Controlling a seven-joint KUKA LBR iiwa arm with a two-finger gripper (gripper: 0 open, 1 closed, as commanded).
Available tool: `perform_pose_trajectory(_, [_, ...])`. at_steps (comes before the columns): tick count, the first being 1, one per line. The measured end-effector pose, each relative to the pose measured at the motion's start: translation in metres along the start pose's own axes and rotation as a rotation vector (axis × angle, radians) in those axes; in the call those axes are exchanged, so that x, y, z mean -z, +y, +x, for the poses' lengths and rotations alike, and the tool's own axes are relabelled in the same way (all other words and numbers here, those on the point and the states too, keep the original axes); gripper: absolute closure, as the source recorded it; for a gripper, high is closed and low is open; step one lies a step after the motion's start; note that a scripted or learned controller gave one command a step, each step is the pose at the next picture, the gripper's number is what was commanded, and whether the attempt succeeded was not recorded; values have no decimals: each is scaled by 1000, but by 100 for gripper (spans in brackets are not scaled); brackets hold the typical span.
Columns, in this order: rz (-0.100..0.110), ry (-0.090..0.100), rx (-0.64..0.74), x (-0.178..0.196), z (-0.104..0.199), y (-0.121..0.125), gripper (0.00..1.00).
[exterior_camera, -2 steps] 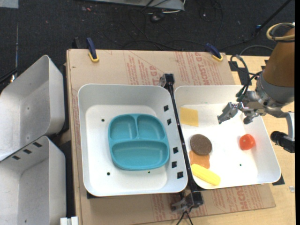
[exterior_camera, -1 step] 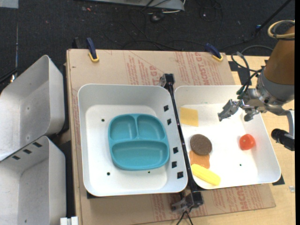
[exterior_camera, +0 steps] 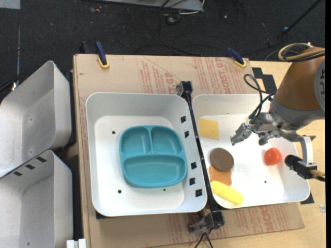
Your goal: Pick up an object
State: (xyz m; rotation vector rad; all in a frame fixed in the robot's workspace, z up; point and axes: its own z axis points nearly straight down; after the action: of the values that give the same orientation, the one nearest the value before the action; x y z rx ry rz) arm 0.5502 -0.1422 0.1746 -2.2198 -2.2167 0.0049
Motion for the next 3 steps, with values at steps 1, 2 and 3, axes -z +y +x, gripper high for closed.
perform_pose_trajectory(1, [0,0,-1,-47,-2,-8,0])
perform_pose_trajectory(2, [-8,0,-1,-81,-2,-6,0])
perform_pose_trajectory(3, [-17,-1,0,-67,-1,-4,100])
